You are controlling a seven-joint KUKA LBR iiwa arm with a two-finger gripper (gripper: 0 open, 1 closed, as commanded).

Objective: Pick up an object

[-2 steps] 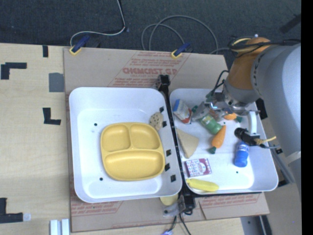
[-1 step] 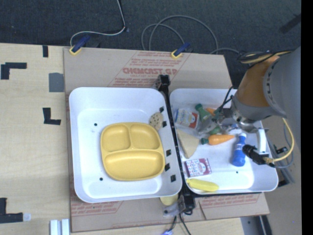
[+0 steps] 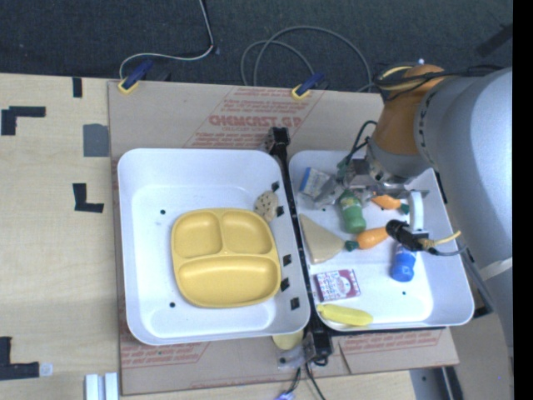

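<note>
Gripper point(image 3: 354, 192) hangs over green bottle point(image 3: 353, 216); whether it grasps is unclear.

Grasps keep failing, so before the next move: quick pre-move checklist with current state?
1. Gripper over the right bin, where the objects lie: ok.
2. Object under it: green bottle sits just below the wrist: ok.
3. Jaws open or shut: cannot tell, hidden by the wrist.
4. Anything held: cannot tell.
5. Clutter near bottle: carrot, foil packet and blue bottle crowd it: not ok.
6. Left bin holds the yellow tray, away from the arm: ok.
</note>
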